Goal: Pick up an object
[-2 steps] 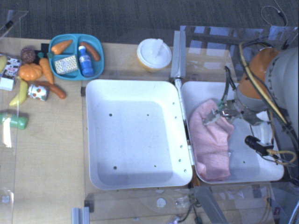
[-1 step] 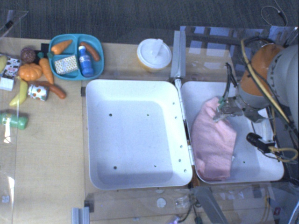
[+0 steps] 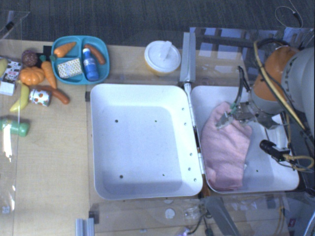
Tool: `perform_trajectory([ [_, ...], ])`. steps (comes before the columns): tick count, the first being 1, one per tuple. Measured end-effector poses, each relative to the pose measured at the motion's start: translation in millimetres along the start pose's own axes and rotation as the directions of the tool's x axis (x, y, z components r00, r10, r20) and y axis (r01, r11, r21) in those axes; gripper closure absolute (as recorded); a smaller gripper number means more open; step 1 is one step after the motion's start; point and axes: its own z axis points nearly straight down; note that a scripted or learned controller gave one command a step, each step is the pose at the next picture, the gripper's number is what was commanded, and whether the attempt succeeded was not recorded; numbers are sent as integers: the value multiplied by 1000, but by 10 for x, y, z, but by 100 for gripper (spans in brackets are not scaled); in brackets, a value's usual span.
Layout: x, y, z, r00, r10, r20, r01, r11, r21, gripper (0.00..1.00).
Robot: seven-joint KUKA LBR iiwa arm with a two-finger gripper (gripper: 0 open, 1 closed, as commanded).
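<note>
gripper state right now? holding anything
gripper: down at the pink cloth in the right bin; open or shut cannot be told, and no grasp is visible.

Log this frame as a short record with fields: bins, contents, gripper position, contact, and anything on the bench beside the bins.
bins: left bin and right bin, side by side
right bin contents: pink cloth, crumpled along its left side
gripper position: gripper over the cloth's upper end
contact: at or just above the cloth; cannot tell if it grips
bench items: blue tray with toy food, white lidded cup, loose toy vegetables at far left
</note>
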Motion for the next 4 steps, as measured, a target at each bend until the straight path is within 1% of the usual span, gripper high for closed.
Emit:
perform_trajectory([
  [1, 381, 324, 126, 997, -73, -4, 73, 997, 4, 0],
  [2, 260, 720, 146, 992, -130, -5, 130, 992, 9, 0],
  [3, 140, 77, 120, 991, -136, -4, 136, 991, 5, 0],
  [4, 179, 747, 150, 988, -156, -8, 156, 988, 17, 0],
])
